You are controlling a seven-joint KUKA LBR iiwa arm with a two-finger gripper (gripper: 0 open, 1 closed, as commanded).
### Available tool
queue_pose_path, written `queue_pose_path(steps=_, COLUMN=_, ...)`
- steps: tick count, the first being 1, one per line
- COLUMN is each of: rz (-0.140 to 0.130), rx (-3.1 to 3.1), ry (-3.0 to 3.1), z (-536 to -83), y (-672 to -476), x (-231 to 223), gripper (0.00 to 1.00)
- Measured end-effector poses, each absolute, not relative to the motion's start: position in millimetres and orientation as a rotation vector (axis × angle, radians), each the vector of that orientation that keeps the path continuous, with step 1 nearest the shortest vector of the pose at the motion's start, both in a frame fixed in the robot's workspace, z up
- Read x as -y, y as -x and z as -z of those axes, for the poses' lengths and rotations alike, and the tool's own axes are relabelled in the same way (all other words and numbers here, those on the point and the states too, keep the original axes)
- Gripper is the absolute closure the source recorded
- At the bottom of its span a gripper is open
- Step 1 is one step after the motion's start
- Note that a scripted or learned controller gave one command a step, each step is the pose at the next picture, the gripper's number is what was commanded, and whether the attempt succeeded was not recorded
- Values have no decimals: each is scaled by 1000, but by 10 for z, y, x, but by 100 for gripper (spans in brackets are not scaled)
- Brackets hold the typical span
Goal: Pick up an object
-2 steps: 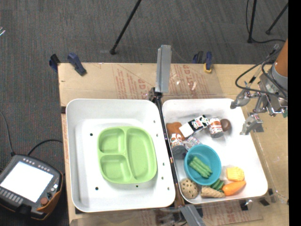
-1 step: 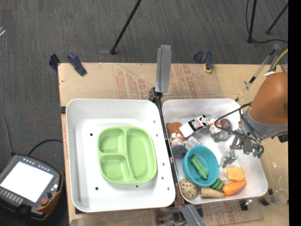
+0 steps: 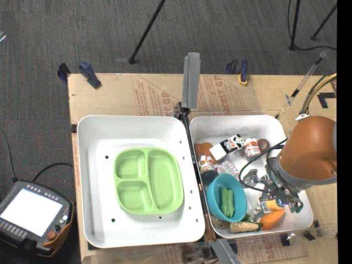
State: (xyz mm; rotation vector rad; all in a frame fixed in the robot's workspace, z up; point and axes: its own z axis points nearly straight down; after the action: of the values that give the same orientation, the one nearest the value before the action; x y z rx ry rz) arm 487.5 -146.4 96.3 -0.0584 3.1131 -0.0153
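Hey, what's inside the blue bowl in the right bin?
The blue bowl holds a green ridged piece, lying lengthwise against its floor. Whatever sits beneath the bowl is covered, apart from a cone-shaped item poking out by its lower edge.

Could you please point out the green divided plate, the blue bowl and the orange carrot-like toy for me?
green divided plate (image 3: 148, 180): camera view, on the ridge between its compartments.
blue bowl (image 3: 215, 189): camera view, on its upper left rim.
orange carrot-like toy (image 3: 273, 219): camera view, on its thick orange body.

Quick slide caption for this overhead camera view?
Gripper low in the cluttered right bin; green divided plate in left bin.
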Motion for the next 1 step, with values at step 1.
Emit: queue_pose_path(steps=1, rz=33, rx=-3114, ry=22, z=-950, y=-4954, x=1329, gripper=0)
